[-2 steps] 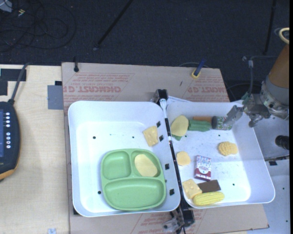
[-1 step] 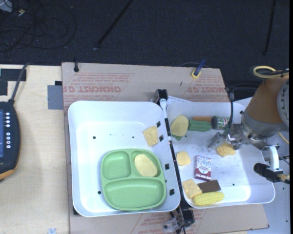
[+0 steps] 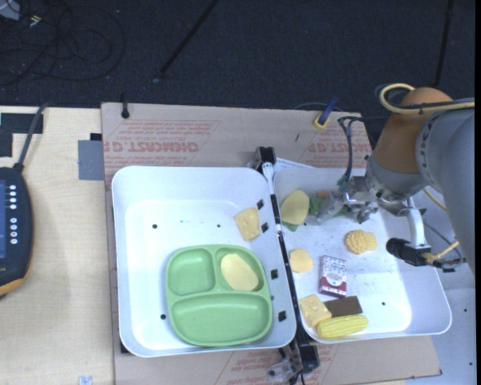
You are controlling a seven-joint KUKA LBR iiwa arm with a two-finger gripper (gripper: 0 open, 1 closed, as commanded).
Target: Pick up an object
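We see the gripper (image 3: 342,201) low in the right bin (image 3: 433,315) beside the yellow-green fruit (image 3: 295,208) at its 9 o'clock, cannot tell its opening or any hold, so we judge it should centre over one item before closing.

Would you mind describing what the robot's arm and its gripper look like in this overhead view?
The arm is a thick, rounded grey body with an orange band above the wrist. A yellowish cable loops over the top of the orange part, and thin dark cables run beside it. The gripper is a small assembly of silvery metal and dark parts, too small to make out in detail.
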